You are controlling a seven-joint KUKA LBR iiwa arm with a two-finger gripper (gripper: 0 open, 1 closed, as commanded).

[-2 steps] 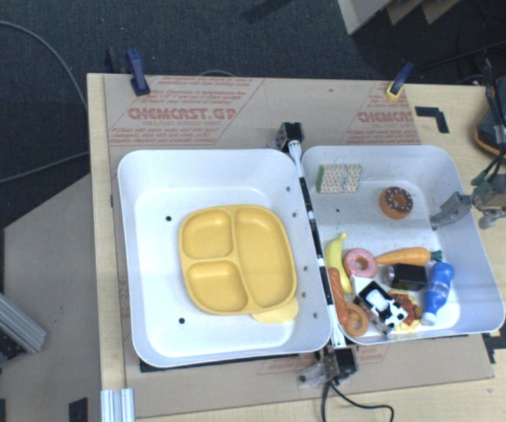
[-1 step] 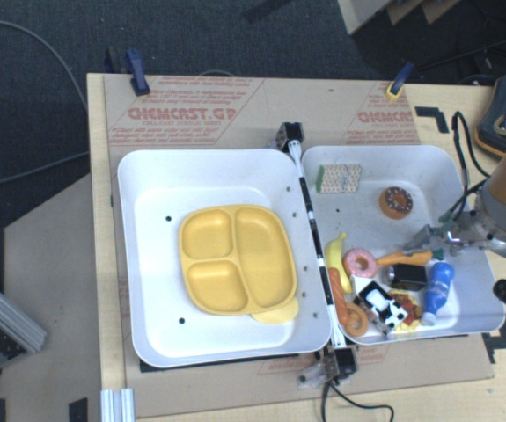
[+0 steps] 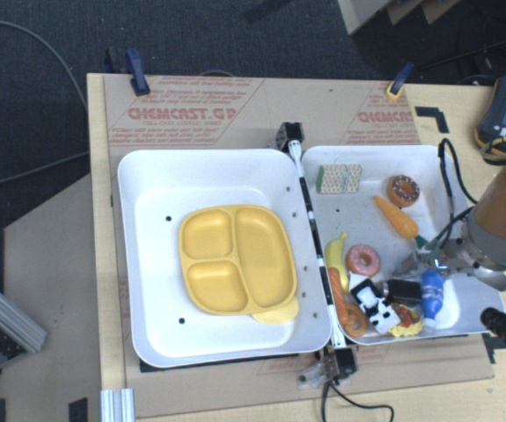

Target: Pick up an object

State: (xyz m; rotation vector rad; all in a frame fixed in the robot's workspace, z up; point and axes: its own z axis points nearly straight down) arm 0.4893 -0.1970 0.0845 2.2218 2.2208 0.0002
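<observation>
A: Since toys crowd the right bin (image 3: 464,161), where's the hand (image 3: 421,266)?
B: Just right of pink donut (image 3: 363,259), low for a pick. Grip state: can't tell.

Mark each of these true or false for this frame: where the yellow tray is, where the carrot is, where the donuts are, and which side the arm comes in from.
1. The yellow divided tray lies in the left bin. True.
2. The toy carrot lies in the left bin. False: it lies in the right bin.
3. The pink-frosted donut and the chocolate donut are both in the right bin. True.
4. The arm comes in from the view's left. False: it comes in from the right, over the right bin.
5. The banana sits on the yellow divided tray. False: it lies in the right bin, near the wall between the bins.
</observation>
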